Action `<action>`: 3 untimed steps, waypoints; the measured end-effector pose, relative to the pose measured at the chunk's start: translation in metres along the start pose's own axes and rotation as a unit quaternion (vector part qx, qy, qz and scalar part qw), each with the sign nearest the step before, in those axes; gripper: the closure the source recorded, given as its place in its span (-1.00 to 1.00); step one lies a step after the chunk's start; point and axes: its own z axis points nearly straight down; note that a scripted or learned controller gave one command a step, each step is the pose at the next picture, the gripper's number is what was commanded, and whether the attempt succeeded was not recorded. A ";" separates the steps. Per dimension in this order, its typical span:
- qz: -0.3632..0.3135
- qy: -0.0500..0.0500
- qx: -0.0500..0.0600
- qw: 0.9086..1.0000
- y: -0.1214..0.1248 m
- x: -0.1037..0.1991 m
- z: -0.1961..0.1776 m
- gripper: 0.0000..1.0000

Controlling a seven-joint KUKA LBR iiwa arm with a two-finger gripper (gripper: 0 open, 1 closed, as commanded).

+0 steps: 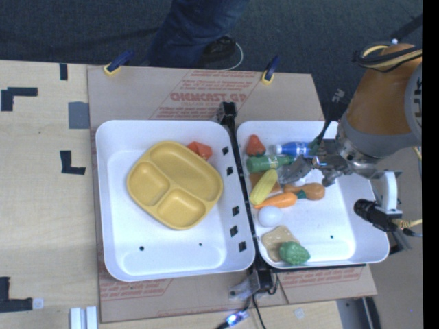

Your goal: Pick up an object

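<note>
Gripper (302, 171) hangs low over the crowded toys near the right bin's (343, 249) left wall; its grip I cannot tell. Neighbours like the corn (264, 186) could be pushed aside.

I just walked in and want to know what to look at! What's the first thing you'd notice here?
The big yellow tray with three sections stands out first, lying in the left bin. Next comes the colourful heap of toy food in the right bin: a corn cob, a carrot, a white egg and green broccoli. The grey and orange arm reaches in from the right, just above that heap.
</note>
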 end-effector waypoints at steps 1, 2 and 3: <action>-0.002 -0.001 -0.007 1.000 0.002 0.000 -0.006 -1.00; -0.001 -0.001 -0.004 1.000 0.000 -0.005 0.039 -1.00; -0.001 0.000 -0.004 1.000 -0.004 -0.008 0.084 -1.00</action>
